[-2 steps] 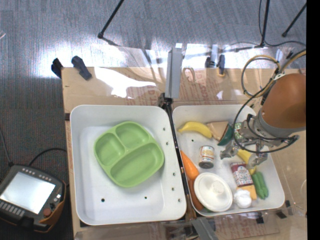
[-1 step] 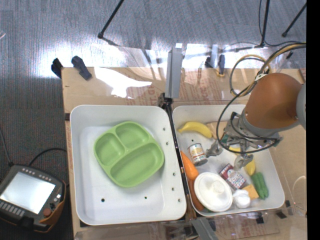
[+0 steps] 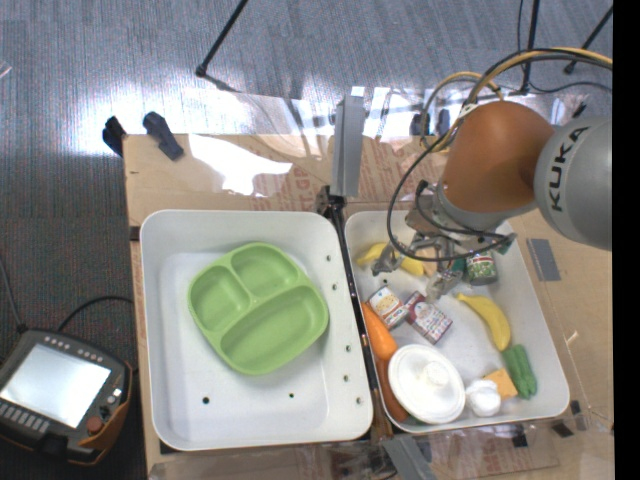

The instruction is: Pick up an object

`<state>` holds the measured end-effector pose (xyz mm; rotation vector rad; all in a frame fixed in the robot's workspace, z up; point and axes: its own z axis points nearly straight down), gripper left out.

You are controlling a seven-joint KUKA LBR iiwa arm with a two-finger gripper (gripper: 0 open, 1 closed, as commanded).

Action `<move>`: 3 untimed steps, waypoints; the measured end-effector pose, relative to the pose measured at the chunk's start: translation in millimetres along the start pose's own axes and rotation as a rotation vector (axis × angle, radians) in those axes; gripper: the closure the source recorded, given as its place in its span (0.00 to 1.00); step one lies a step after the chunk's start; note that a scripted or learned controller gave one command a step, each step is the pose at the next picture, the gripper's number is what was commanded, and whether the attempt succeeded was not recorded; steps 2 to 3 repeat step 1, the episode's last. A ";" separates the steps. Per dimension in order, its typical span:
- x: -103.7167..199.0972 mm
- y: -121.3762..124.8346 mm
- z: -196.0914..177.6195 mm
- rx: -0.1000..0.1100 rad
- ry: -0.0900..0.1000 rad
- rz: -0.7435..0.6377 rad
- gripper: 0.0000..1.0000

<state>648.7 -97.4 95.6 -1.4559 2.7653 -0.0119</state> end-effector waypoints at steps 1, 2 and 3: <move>61.2 51.0 -1.5 -0.001 0.001 0.014 0.00; 61.2 51.0 -1.5 -0.001 0.001 0.014 0.00; 61.2 51.0 -1.5 -0.001 0.001 0.014 0.00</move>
